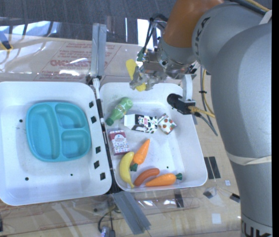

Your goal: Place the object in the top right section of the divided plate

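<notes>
Grey KUKA arm's pincer (140,80) hangs over right white bin's (188,152) far rim, clenched on a yellow plastic piece (132,71). Blue divided plate (59,131) sits in left white bin (6,172), well apart, w/ nothing in its top-right section.

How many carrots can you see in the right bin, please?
2. One carrot lies tilted near the bin's middle, beside the banana. The other carrot lies along the near edge, next to the sausage. The arm covers the far right corner, so more could be hidden.
</notes>
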Motion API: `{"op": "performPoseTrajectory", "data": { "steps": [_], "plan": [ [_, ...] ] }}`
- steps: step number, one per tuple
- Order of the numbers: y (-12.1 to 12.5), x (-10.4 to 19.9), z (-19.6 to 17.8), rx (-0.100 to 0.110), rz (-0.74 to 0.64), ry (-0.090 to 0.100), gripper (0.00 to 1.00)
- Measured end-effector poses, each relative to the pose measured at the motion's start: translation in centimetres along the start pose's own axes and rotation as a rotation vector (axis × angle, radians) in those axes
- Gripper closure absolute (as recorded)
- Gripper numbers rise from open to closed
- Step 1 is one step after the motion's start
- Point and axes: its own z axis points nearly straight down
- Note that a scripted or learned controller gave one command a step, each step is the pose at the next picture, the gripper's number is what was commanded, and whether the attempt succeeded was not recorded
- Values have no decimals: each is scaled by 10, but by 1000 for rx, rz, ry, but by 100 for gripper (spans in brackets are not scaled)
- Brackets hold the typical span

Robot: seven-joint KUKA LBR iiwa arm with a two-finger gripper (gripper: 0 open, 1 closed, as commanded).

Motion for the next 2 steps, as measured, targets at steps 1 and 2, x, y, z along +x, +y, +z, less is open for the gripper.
{"op": "performPoseTrajectory", "data": {
  "steps": [1, 2],
  "plan": [
    [-49, 72, 1, 1, -190, -1, 100],
    [-100, 128, -8, 3, -19, -1, 100]
  ]
}}
